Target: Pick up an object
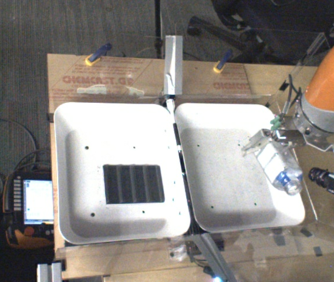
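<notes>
The gripper (pixel 267 140) hung over the right bin (pixel 225 210), its grasp indeterminable; the clear bottle (pixel 281 170) beneath was seemingly not yet lifted.

A robotics lab: clamped bench (pixel 149 75), two white bins (pixel 73 157), teach pendant (pixel 29 207) and cables (pixel 8 137) on carpet.

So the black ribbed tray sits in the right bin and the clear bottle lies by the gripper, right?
Not quite. The black ribbed tray sits in the left bin, not the right one, as the camera view shows. The clear bottle does lie by the gripper, in the right bin.
</notes>
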Action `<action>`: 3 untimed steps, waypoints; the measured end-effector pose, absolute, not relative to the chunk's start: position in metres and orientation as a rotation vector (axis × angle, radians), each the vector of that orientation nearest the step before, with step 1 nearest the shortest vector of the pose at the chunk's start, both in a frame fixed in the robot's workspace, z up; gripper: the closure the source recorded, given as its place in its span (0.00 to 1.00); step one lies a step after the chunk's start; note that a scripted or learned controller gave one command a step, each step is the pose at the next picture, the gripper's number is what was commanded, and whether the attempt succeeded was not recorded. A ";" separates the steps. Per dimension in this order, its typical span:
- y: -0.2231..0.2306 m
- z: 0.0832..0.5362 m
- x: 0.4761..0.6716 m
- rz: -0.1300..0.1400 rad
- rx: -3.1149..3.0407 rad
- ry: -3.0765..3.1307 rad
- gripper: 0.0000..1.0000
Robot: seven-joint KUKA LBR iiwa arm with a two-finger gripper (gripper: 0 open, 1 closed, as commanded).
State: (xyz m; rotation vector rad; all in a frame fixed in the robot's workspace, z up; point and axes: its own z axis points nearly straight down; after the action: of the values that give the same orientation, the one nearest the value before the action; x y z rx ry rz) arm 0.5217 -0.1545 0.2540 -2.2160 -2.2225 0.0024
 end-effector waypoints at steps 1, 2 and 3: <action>-0.137 0.245 0.535 0.002 -2.041 -2.385 0.00; -0.197 0.283 0.550 0.002 -2.095 -2.343 0.00; -0.222 0.177 0.527 0.000 -1.916 -2.487 0.00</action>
State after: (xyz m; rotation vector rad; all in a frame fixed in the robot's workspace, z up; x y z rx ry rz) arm 0.5273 -0.2223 0.1773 -1.9159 -2.4875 0.0002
